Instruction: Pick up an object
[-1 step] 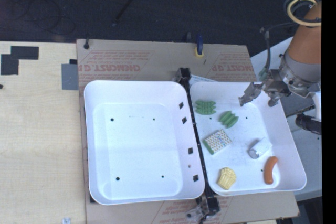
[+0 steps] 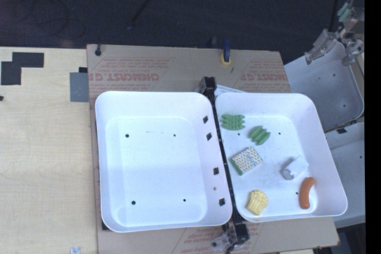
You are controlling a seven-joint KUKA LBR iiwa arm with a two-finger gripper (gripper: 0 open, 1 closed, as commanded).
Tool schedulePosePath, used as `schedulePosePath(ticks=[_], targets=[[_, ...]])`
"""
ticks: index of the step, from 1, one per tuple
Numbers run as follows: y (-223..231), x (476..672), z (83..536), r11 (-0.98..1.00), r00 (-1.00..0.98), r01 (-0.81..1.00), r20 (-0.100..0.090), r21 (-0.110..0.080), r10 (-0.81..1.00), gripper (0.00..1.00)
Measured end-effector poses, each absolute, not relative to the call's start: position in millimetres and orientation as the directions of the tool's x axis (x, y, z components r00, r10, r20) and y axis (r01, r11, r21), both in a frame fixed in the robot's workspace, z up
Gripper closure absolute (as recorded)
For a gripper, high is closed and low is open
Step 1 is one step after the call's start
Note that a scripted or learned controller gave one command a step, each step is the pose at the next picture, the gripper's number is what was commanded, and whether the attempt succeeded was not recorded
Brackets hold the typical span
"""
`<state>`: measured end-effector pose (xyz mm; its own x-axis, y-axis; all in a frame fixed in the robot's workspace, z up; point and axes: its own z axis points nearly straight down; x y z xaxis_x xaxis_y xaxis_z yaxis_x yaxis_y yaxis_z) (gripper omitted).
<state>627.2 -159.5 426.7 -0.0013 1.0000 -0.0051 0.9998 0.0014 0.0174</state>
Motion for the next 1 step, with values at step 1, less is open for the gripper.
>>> schedulePosePath(ticks=[1], targets=[[-157.9, 626.1, 425.1, 0.005, -0.005, 1.0, -0.002, -0.003, 1.0, 1.0]])
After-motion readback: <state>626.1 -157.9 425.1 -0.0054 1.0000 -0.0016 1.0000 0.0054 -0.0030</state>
